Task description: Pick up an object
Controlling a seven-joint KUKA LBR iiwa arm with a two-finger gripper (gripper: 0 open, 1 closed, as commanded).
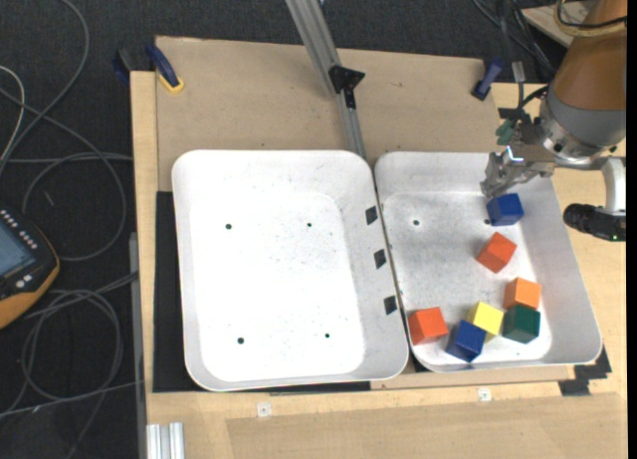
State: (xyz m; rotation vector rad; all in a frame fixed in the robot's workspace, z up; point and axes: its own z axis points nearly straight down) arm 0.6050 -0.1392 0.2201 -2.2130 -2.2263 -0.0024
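My gripper (498, 184) hangs over the far part of the right bin (438, 198), reaching in from the right. Directly under its tip, touching or nearly touching it, is a blue cube (505, 209). Whether the cube is gripped is not visible from this angle. An orange cube (496, 252) lies a little nearer the camera in the same bin.
Along the right bin's near edge lie an orange cube (428, 325), a blue cube (465, 340), a yellow cube (487, 318), a green cube (521, 324) and another orange cube (522, 294). The left bin (269, 268) stands beside it. A metal pole (318, 39) rises behind the bins.
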